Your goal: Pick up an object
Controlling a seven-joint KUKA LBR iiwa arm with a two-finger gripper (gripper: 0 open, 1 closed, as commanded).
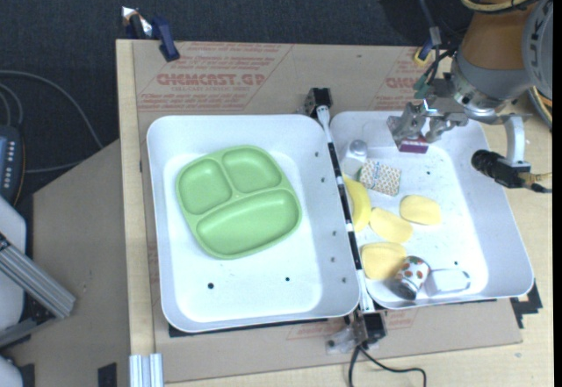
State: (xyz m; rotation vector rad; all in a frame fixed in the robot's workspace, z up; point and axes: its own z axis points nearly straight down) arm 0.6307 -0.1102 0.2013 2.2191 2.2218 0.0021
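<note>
green plate (237, 201) fills left bin (167, 289), right bin (492, 227) perhaps crowded

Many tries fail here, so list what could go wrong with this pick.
1. The pincer hangs over the right bin's far end, away from most items; it may close on nothing.
2. The yellow pieces lie crowded against the divider, so a grasp there could snag two or slip.

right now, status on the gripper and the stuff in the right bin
Gripper low over right bin's far end, small purple-edged piece between its fingers. Patterned pouch, yellow pieces loose below. Green tray in left bin.
</note>
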